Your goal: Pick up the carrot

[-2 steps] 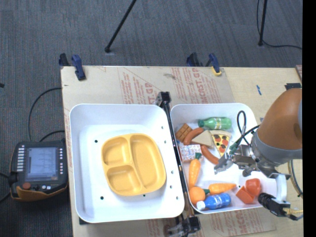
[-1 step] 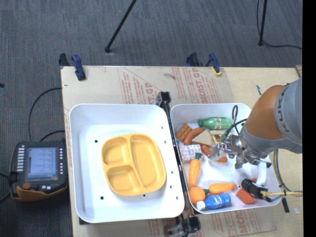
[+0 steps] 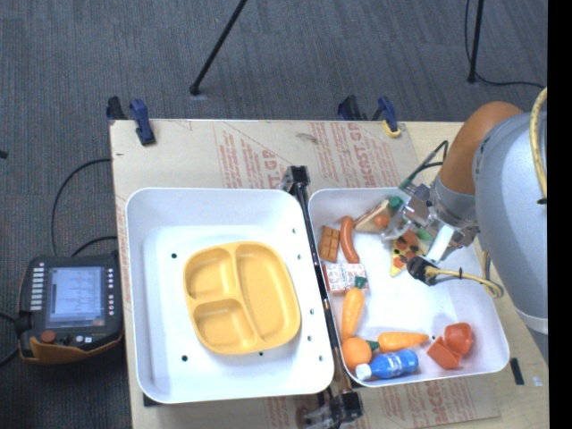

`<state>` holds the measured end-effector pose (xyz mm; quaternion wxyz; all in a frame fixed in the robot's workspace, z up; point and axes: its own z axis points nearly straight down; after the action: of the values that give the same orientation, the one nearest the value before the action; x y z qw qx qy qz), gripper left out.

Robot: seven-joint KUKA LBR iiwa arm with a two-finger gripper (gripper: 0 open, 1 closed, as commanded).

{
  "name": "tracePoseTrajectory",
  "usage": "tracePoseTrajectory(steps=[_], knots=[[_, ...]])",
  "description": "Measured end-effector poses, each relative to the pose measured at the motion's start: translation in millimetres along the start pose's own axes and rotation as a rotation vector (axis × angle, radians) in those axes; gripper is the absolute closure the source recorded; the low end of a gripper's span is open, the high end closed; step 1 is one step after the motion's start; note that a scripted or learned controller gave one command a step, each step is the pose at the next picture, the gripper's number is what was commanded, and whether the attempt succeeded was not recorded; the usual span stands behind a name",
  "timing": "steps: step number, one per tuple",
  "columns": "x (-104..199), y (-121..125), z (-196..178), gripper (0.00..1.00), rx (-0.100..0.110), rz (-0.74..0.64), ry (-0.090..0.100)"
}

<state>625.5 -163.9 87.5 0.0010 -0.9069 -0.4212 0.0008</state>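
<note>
The end effector (image 3: 420, 231) is hovering low in the upper part of the right bin (image 3: 497, 329), among small toy foods; whether it is holding anything cannot be told. One carrot (image 3: 353, 309) is lying toward the frame's lower centre by the bin's left wall, another carrot (image 3: 402, 340) just right of it, both well apart from the end effector. The risk is closing on neighbouring clutter, since an orange (image 3: 357, 351) and a bottle (image 3: 394, 365) are crowding them.

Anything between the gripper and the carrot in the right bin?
Nothing visible. The gripper sits over the toys at the right bin's top edge. The nearer carrot lies by the left wall, with bare white floor in between. A second carrot lies near the bottom, also unobstructed.
</note>
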Motion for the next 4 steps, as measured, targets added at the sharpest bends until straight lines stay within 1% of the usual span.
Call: tracePoseTrajectory(steps=[1, 2, 3, 4], knots=[[34, -70, 1, 0.0, 0.002, -0.037, 0.0], [25, -97, 1, 0.0, 0.003, 0.351, -0.001], [-35, -149, 1, 0.0, 0.001, 0.311, 0.0], [-24, -32, 0, 0.0, 0.0, 0.388, 0.001]])
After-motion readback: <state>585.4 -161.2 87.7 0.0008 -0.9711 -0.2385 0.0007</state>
